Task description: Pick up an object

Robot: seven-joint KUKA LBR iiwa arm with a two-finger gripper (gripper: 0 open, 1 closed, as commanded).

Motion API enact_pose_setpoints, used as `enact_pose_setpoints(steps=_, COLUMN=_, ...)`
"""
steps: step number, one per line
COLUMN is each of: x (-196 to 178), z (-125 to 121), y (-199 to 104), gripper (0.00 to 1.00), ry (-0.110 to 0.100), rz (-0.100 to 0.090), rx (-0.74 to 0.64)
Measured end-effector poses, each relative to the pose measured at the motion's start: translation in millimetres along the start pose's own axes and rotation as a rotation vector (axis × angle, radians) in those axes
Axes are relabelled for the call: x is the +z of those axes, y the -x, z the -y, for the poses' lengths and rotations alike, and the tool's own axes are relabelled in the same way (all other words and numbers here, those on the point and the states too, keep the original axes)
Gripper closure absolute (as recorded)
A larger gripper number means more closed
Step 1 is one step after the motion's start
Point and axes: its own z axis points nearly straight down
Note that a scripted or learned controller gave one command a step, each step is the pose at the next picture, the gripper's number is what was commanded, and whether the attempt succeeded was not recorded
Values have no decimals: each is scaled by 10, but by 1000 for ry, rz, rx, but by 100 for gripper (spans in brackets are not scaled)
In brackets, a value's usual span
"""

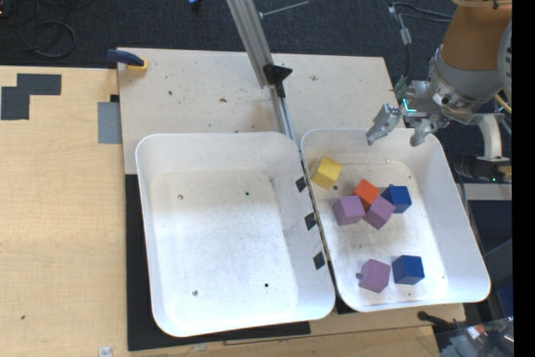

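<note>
The right bin holds several small blocks: a yellow one near its far left, an orange one, two purple ones and a blue one clustered in the middle, then a purple block and a blue block near the front. My gripper hangs open above the bin's far edge, to the right of the yellow block, with nothing between its two fingers.
The left bin lies beside the right one, with black clips along the shared wall. A slanted aluminium bar rises from the bench behind the bins. A blue-and-yellow tool lies at the bench's far left corner.
</note>
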Motion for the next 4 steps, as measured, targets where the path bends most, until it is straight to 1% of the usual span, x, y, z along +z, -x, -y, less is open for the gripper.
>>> enact_pose_setpoints(steps=1, x=-27, z=-8, y=0, gripper=0, ry=4, rz=1, rx=-1)
enact_pose_setpoints(steps=2, x=599, z=-63, y=-37, gripper=0, ry=-1, rz=0, rx=-3)
enact_pose_setpoints(steps=3, x=1063, z=-2, y=-91, gripper=0, ry=0, rz=0, rx=0)
enact_pose_setpoints(steps=4, x=1349, z=-59, y=-81, gripper=0, ry=24, rz=4, rx=1)
